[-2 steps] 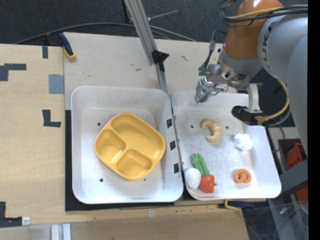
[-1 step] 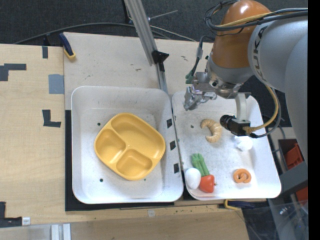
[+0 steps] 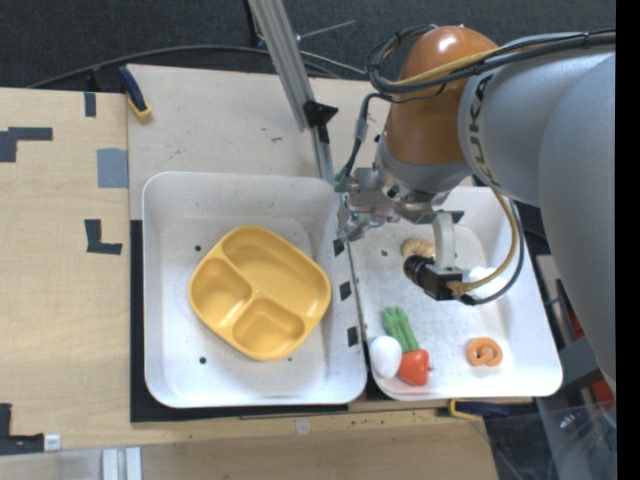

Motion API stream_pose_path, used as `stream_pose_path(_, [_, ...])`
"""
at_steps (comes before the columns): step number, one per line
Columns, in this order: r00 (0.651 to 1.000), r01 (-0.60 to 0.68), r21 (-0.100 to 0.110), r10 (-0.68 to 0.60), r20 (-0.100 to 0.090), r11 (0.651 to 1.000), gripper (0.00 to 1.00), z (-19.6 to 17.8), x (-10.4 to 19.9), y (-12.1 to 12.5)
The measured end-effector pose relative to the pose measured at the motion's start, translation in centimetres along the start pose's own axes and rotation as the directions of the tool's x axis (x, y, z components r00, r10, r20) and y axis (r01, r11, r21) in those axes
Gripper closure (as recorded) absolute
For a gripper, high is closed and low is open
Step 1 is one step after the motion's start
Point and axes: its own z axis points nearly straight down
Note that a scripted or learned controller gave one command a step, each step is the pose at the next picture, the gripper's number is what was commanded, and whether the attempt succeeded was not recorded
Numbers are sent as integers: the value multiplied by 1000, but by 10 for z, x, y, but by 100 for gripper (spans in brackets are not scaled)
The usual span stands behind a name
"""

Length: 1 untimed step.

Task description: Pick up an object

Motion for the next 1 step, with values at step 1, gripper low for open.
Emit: stream_pose_path(1, [1000, 2, -1, -2, -1, 1000, 100, -10, 50, -29])
